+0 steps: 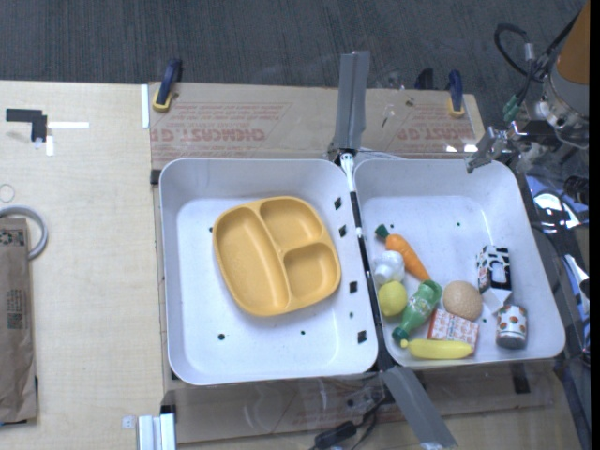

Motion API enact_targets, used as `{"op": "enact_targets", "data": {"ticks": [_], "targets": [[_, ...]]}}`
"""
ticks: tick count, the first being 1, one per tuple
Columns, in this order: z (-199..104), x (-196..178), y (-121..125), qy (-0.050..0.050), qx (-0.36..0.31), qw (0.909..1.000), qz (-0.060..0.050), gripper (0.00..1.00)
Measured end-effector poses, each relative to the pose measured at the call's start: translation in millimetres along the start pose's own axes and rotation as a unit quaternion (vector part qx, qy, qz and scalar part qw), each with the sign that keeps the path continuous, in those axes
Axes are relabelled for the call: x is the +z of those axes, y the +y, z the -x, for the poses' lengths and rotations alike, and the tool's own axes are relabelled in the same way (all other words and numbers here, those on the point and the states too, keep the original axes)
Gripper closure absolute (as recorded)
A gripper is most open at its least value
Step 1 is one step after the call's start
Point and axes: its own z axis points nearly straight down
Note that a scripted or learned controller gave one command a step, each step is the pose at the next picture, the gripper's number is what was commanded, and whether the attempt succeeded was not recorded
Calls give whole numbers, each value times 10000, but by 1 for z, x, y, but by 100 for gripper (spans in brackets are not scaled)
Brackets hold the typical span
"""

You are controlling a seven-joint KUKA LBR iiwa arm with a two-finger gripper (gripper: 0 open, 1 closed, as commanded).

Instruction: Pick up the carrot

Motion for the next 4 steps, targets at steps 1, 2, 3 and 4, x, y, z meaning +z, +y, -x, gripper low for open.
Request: {"op": "enact_targets", "data": {"ticks": [1,2,3,4], "targets": [[-67,88,-1,1,-1205,9927,0,0],[-106,51,-85,2,-1524,9883,4,0],[-154,52,-150,2,-1619,9868,-1,0],[-103,52,-127,-2,-1042,9946,2,0]]}}
